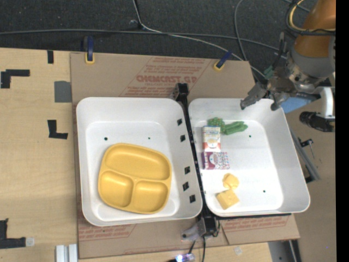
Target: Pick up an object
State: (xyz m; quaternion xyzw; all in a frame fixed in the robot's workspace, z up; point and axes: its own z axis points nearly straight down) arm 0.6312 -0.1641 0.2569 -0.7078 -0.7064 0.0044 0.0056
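In the near part of the right bin (292, 198) lie two yellow blocks (228, 192), one touching the other, close to the bin's left wall. Just beyond them, along the same wall, a carton (212, 146) lies flat, its purple end nearer and its white and red end farther. At its far end a green toy (228, 126) lies across the bin floor, stretching right from the carton's top. The left bin (87, 146) holds a yellow tray (134, 177) with three compartments, sitting in its near half. Both bins rest side by side on a brown board (158, 78) on the desk (32, 146), a black divider (188, 146) running between them. Farther back and to the right, the end effector (260, 101) hangs over the far right corner of the right bin, its two dark fingers (250, 100) spread wide apart with nothing between them. It stands well apart from the green toy and the carton. Black cables (163, 31) run across the dark surface at the far edge.
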